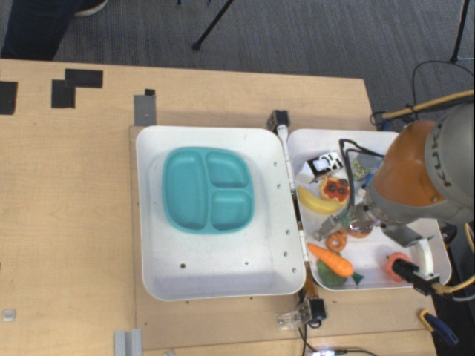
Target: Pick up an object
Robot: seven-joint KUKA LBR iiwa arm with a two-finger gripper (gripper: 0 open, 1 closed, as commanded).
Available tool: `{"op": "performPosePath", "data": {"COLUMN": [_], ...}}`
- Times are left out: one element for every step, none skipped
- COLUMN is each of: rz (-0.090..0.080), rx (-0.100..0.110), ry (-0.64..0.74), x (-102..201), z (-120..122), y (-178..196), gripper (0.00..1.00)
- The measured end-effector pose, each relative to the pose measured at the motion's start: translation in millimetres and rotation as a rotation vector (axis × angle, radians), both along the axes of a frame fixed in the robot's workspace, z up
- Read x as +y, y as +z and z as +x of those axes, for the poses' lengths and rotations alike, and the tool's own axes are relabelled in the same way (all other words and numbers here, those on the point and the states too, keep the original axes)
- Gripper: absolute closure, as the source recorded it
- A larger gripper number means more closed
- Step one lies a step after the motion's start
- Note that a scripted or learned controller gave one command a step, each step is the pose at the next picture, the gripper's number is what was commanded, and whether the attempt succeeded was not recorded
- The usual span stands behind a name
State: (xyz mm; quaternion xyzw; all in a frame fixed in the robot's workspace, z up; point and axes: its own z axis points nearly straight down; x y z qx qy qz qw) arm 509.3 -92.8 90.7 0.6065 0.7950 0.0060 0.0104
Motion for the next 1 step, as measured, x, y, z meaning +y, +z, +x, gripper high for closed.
{"op": "performPosePath", "data": {"rz": [-0.005], "rx": [-0.006], "ry": [-0.024], "x": [-2.1], "z": [-14.4], "y": [0.0], "gripper": [0.0]}}
